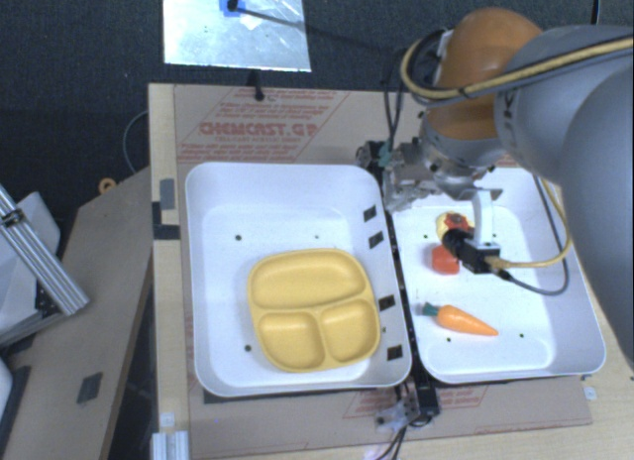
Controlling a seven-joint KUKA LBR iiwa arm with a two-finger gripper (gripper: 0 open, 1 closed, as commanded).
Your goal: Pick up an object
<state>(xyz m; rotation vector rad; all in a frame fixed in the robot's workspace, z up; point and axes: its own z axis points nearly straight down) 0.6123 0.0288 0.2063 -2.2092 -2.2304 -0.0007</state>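
Orange toy carrot (464, 320), laid in the right-hand white bin (570, 349).
The pincer (428, 190) is seen beyond a small red block (444, 261); its state cannot be told.

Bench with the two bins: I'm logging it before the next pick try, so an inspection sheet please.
Surface: left bin and right bin, side by side on bench.
Job's things: carrot, red piece and small yellow-red item in right bin; yellow divided plate in left bin.
Clutter: nothing seen.
Grippers: gripper above right bin's far-left corner; grasp unclear.
Cables: thin wires at bench's near edge.
Surroundings: silver sheet beyond bench; metal rail at left.
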